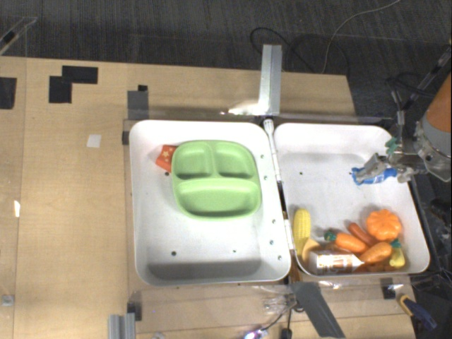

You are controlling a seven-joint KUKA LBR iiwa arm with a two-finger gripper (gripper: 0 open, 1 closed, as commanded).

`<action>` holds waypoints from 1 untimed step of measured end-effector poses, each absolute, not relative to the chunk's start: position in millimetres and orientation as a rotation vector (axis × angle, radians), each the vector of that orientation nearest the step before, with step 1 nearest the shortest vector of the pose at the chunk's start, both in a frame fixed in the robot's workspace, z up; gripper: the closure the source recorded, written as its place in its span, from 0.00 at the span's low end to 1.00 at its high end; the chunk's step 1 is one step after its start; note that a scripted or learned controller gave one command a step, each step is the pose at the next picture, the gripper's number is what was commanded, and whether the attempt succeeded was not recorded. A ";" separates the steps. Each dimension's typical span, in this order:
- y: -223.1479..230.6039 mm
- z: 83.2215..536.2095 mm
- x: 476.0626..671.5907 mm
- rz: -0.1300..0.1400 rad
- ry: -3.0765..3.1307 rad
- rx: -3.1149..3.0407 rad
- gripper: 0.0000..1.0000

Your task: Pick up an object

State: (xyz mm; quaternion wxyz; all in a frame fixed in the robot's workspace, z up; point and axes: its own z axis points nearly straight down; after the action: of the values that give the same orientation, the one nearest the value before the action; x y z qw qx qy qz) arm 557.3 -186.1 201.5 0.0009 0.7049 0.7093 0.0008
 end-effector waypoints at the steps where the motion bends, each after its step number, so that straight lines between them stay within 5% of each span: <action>1: -122.1 116.8 615.1 0.004 2.227 2.213 0.00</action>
State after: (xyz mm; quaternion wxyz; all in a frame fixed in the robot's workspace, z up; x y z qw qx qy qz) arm 615.1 -122.1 116.8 0.0009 0.7048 0.7094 0.0011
